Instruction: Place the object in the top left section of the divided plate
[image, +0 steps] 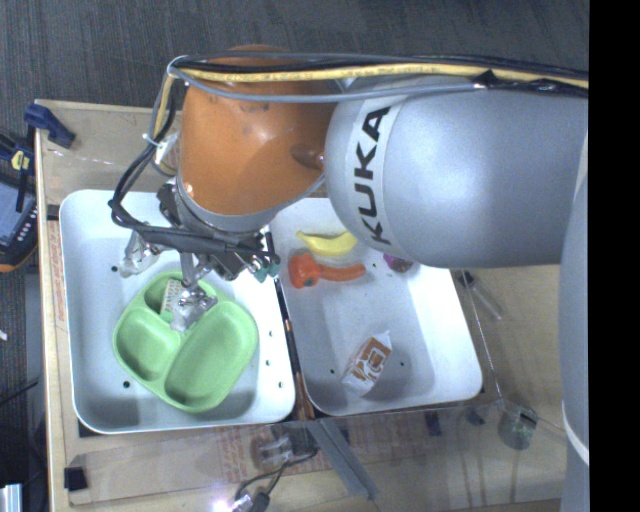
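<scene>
A pale wooden tabletop (150, 470) sits on dark carpet and carries two shallow white bins side by side, their plastic walls smooth with rounded corners. The grey arm (450, 150), glossy and bulging, with its orange band (240, 130), blocks the upper middle of the scene and hides the far rims of both bins. In the left bin (80, 300) lies a green divided plate (200, 360), soft-edged and matte, with three rounded sections. The claw (186, 300) hangs over the plate's section at about eleven o'clock, and its metal tip hides most of that section; whether its fingers are spread or closed cannot be told, and no object can be made out between them. Black cables loop from the wrist at about ten o'clock of the plate. In the right bin (440, 370), partly under the arm, lie a yellow banana (328, 241), curved and smooth, an orange carrot-like toy (322, 271) just below it, and a small purple thing (399, 264) at three o'clock of them, too cut off to name. A crinkled white and orange packet (368, 363) lies near that bin's six o'clock edge.
</scene>
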